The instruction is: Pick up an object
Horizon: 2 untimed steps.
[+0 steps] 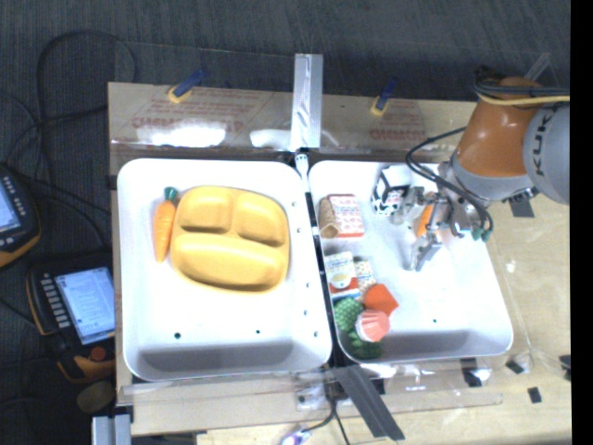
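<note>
A robot arm reaches from the right, its gripper [428,247] low over bare floor in the right bin [482,276], jaws slightly parted, holding nothing, well apart from the small box [343,217] along the left wall.

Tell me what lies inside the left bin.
The left bin holds a yellow compartment tray and a carrot beside the tray. Whatever lies under the tray is covered.
</note>
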{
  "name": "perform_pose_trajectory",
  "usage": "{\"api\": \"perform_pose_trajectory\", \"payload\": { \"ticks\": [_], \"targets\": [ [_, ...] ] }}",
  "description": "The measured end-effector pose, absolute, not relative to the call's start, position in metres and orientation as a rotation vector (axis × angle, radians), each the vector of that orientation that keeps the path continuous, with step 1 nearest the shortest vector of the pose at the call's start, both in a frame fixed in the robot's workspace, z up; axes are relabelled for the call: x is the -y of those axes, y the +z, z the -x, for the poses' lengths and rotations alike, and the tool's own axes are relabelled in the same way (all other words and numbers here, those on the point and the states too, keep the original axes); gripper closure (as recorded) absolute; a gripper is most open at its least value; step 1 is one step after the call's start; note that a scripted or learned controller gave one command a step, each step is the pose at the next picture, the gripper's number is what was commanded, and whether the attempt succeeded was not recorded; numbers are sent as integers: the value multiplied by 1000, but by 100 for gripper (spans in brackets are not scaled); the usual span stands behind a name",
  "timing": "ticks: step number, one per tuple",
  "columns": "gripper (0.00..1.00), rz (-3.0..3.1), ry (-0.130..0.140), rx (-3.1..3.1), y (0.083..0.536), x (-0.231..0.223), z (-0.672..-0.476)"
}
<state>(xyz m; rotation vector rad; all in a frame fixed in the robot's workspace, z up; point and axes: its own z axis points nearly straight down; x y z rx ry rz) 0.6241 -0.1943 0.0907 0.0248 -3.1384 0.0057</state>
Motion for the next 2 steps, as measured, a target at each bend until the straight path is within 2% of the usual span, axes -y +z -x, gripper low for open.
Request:
{"api": "perform_pose_trajectory", "payload": {
  "ticks": [1, 2],
  "targets": [
    [0, -247, 0, 3115, 92, 211, -639],
    [100, -245, 14, 3146, 103, 211, -645]
  ]
}}
